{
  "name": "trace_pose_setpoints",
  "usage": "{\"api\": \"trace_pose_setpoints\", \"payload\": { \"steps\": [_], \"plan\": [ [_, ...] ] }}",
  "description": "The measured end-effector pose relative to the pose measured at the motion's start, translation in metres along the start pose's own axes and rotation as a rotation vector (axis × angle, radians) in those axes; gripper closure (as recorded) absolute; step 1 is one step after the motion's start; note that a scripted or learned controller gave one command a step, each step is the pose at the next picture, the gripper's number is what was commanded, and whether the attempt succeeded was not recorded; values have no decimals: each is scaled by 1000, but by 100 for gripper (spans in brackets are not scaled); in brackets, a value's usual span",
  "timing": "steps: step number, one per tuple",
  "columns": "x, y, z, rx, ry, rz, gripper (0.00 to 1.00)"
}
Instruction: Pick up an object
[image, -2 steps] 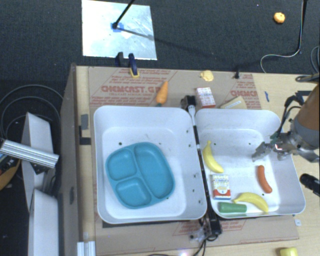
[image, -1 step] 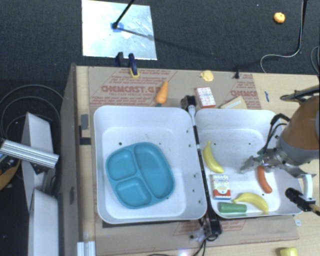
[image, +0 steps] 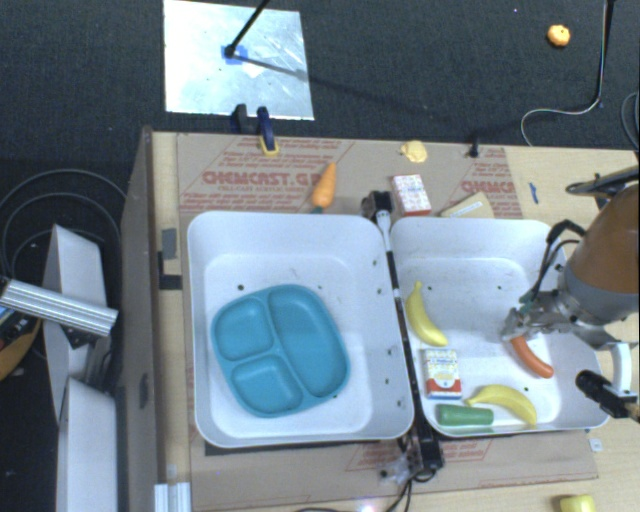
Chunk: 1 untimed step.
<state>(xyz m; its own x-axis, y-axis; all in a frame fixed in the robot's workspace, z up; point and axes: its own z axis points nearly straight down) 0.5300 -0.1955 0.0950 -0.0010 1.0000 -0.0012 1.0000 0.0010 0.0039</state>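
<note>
Gripper (image: 527, 325) sits low in the right bin (image: 470, 240), toward its 3 o'clock side, with the grey wrist and orange band above it reaching in from the right. Whether the tool is apart or together cannot be told from this slant, as the metal tip is small and blurred. Just beside the tip, at its 5 o'clock, lies an orange-red sausage (image: 532, 357); contact between them is unclear. Across the same bin, a banana (image: 424, 316) lies at 9 o'clock, a small carton (image: 441, 372) at 7 o'clock, a green item (image: 463, 415) at 6 o'clock, and a second banana (image: 504, 401) touching it. Left bin (image: 230, 250) holds a blue divided plate (image: 279, 349).
</note>
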Motion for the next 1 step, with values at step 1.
{"api": "trace_pose_setpoints", "payload": {
  "steps": [1],
  "plan": [
    [78, 64, -79, -8, 1, -12, 100]
  ]
}}
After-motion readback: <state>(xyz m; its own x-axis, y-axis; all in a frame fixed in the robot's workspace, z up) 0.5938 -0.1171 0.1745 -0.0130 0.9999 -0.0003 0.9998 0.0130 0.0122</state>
